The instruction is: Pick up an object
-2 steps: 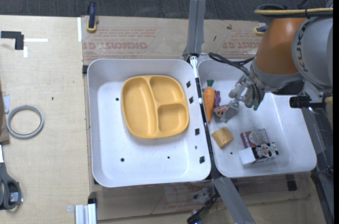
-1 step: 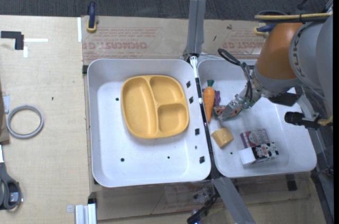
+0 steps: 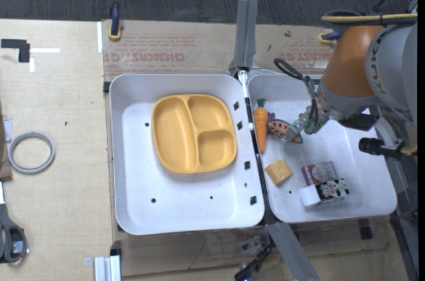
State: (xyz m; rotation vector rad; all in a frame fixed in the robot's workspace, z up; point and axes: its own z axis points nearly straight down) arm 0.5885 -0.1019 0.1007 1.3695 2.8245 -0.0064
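Observation:
My gripper [image 3: 304,127] is low in the right bin [image 3: 372,201], near its upper left part. It sits right against a small red and green toy slice [image 3: 284,130], at that toy's right end. I cannot see whether the toy is gripped. An orange carrot [image 3: 260,128] lies along the bin's left wall, just left of the toy. A yellow cheese wedge [image 3: 279,172] rests below them. A small printed carton [image 3: 323,183] lies near the bin's front.
The left bin [image 3: 133,206] bears a yellow divided plate [image 3: 194,133]. A grey divider [image 3: 246,34] runs between the bins at the back. A grey tape ring [image 3: 29,152] and scissors [image 3: 12,241] lie on the bench at the far left.

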